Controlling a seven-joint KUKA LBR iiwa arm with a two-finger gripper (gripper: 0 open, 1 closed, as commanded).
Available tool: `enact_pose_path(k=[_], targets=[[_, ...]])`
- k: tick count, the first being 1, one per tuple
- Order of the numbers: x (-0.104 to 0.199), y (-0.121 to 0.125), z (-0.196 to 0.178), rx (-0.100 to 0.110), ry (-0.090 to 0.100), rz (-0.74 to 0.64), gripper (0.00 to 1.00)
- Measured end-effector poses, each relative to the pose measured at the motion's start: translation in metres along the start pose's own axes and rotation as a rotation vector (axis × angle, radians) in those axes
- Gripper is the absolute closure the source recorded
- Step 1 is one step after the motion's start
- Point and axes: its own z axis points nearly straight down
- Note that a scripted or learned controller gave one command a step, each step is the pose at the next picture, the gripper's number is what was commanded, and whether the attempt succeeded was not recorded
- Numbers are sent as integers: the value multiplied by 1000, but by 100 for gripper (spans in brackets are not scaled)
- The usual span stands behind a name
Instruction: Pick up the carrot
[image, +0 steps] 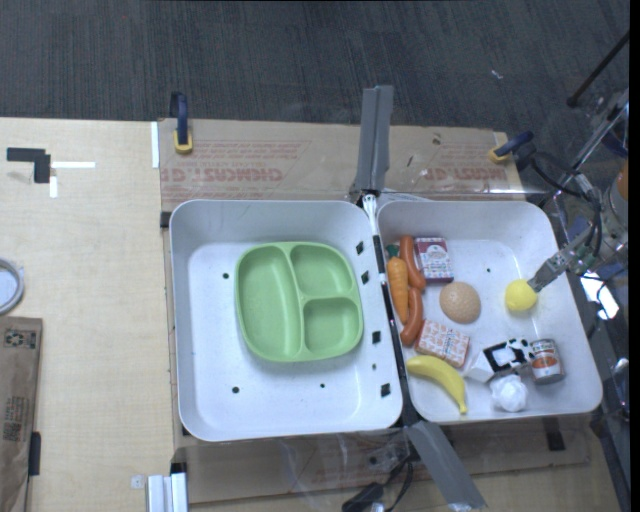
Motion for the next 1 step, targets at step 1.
enact_pose_path(k=[1], targets=[[34,-47,-122,-2,-3,-184,100]])
